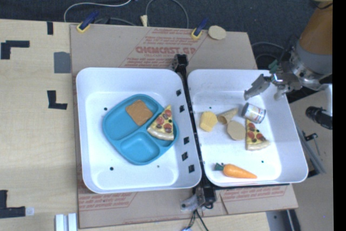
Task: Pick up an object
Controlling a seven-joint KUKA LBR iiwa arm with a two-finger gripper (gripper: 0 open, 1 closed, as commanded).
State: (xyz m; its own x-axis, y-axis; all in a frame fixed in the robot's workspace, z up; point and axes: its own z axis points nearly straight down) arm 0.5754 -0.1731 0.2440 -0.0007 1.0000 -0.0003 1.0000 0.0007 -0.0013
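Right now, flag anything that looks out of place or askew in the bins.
The small can in the right bin lies tipped on its side. In the left bin, a pizza slice straddles the blue tray's rim, half in, half out. Nothing looks spilled or damaged.

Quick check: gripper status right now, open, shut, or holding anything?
Gripper: open, holding nothing, poised above the right bin up and right of the small can.
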